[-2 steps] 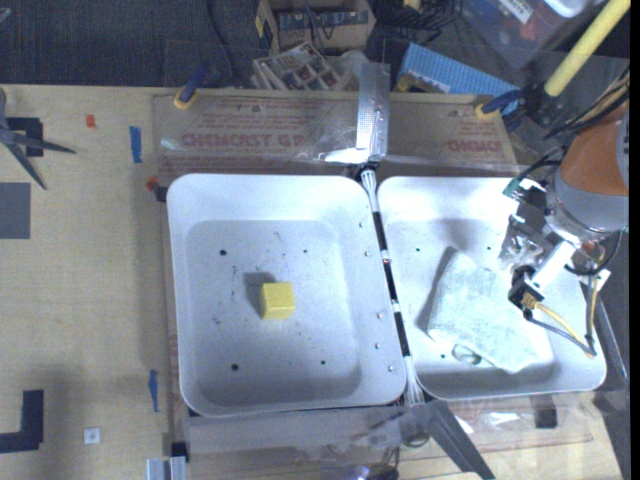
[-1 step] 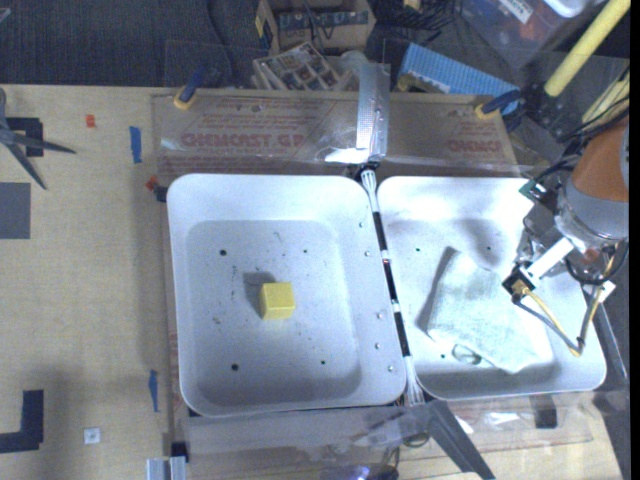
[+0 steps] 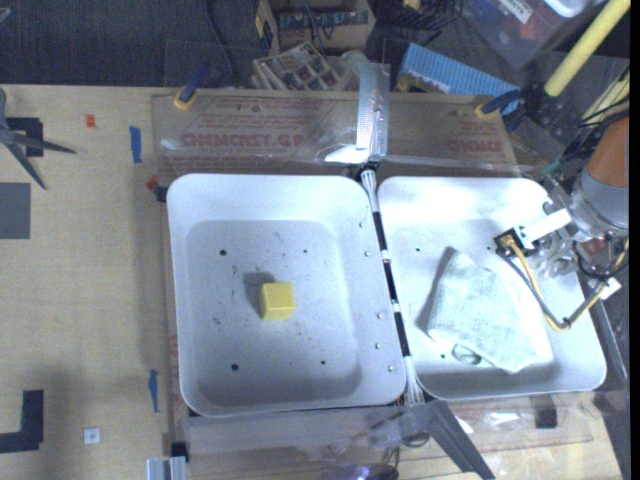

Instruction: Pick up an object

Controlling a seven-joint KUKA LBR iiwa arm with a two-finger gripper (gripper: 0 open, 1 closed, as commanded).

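- I see a yellow block (image 3: 278, 300) lying near the middle of the left bin (image 3: 200, 208).
- A crumpled whitish cloth (image 3: 482, 311) lies in the right bin (image 3: 440, 203), toward its near edge.
- My end effector (image 3: 560, 253) sits over the right bin's right edge; I cannot tell its state.

One fixed camera looks down at a slant from above the bench (image 3: 80, 298); both white bins (image 3: 190, 268) sit mid-frame, fairly near.
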